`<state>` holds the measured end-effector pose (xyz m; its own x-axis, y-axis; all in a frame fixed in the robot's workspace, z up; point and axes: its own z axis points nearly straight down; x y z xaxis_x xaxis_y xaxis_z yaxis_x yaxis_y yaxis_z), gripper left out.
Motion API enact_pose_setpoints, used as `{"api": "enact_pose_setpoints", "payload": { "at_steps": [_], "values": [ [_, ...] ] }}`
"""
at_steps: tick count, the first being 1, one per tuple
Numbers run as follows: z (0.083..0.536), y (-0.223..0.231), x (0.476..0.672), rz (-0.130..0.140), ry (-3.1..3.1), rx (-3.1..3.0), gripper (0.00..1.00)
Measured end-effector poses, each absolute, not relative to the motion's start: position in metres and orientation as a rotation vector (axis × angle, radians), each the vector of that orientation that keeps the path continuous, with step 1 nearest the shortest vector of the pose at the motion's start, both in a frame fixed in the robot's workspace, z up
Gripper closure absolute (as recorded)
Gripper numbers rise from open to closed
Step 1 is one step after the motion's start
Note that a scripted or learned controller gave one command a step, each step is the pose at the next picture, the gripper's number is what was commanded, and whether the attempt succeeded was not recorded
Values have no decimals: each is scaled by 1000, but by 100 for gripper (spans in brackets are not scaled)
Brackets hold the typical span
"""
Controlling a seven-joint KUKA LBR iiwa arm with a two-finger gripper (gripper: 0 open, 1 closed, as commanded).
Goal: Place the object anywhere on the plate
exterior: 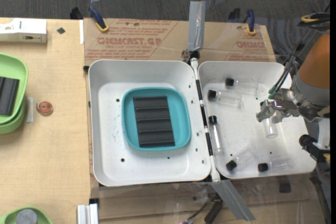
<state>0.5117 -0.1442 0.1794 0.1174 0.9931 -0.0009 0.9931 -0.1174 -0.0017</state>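
Observation:
A teal plate with a black ridged insert lies in the left white bin. Several clear vials with black caps lie scattered in the right bin: one at the back, one near the divider, one along the left wall, and two at the front. My gripper hangs over the right side of the right bin. A clear vial shows just below it, and whether it is gripped is unclear.
Brown cardboard with clamps lies behind the bins. On the wooden bench to the left are a green tray, a white box and a small orange disc.

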Motion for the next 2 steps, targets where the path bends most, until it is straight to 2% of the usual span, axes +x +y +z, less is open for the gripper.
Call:
{"api": "enact_pose_setpoints", "payload": {
  "at_steps": [1,2],
  "values": [
    [179,-144,512,3,-2087,-2348,0],
    [272,-179,497,8,-1969,-2444,0]
  ]
}}
